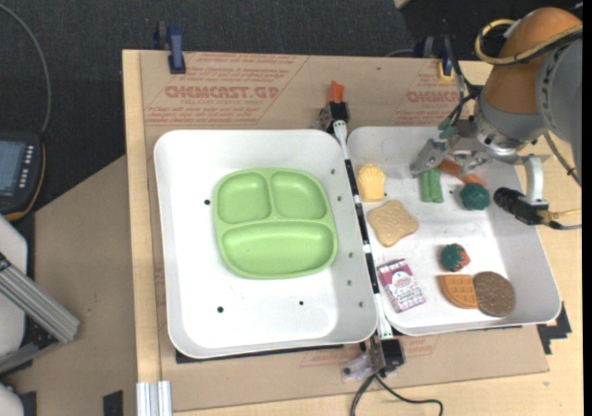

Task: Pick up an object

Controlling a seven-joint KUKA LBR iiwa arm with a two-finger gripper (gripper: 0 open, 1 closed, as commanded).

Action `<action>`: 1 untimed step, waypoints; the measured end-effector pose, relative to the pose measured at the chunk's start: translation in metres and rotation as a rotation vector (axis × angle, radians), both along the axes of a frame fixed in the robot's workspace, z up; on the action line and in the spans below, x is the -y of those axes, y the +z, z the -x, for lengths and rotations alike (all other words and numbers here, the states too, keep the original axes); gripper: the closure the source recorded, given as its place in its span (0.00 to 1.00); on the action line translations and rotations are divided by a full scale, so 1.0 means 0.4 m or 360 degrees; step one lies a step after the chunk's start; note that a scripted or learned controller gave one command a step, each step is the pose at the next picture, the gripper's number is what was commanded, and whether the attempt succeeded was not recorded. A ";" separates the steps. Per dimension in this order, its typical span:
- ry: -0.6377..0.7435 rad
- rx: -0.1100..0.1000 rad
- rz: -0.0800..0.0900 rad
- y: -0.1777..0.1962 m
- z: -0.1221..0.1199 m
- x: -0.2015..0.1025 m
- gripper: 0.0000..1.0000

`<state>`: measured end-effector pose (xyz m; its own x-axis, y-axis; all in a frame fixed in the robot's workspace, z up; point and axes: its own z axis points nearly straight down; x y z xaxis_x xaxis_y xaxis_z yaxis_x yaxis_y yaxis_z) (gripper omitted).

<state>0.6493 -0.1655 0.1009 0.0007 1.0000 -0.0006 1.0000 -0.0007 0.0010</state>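
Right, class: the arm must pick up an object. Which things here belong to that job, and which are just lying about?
Job in hand:
end effector
green stick beneath it
right bin
other candidates: yellow piece, toast slice, teal ball

Lying about:
green divided plate
left bin
orange clamp

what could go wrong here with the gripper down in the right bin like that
The gripper sits low among crowded items: the green stick, an orange piece and a teal ball. It may nudge the neighbours, or close on two at once. The ball could roll away if bumped.
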 end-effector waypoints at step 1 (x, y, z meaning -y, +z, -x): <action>0.0002 -0.0006 -0.0002 -0.042 0.003 -0.014 0.00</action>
